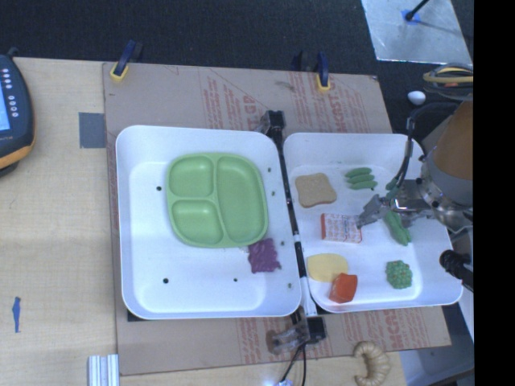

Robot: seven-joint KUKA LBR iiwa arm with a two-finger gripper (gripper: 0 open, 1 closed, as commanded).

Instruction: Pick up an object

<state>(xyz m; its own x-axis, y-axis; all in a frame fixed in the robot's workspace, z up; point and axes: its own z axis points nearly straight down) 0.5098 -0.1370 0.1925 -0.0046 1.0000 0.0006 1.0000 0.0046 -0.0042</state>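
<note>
The gripper (pixel 372 212) hangs low over the right bin (pixel 374 300), its fingers spread a little with nothing between them. Just to its left lies a red and white packet (pixel 339 227), almost under the fingertips. A green pea pod (pixel 397 228) lies right beside it on the near side. The toast slice (pixel 315 189) sits farther left, the broccoli (pixel 398 274) nearer.
</note>
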